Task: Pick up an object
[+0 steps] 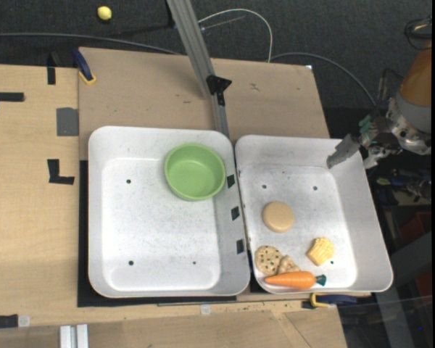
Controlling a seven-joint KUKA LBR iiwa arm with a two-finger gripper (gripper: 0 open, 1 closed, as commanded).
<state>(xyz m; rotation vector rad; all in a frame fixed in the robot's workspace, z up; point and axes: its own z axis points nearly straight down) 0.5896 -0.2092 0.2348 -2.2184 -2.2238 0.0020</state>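
In the right bin (348,194) lie a round tan bun (278,216), a yellow corn-like piece (320,251), a brown cookie (267,257) and an orange carrot (293,280) along the front edge. A green bowl (195,171) sits in the left bin (123,216) near its back right corner. My gripper (346,151) hovers over the back right corner of the right bin, well apart from the food items, with nothing seen between its fingers.
A grey metal pole (196,42) slants down to the gap between the bins at the back. Cables (290,56) run across the bench behind the right bin. A small yellow ball (104,12) lies on the dark floor at the far back left.
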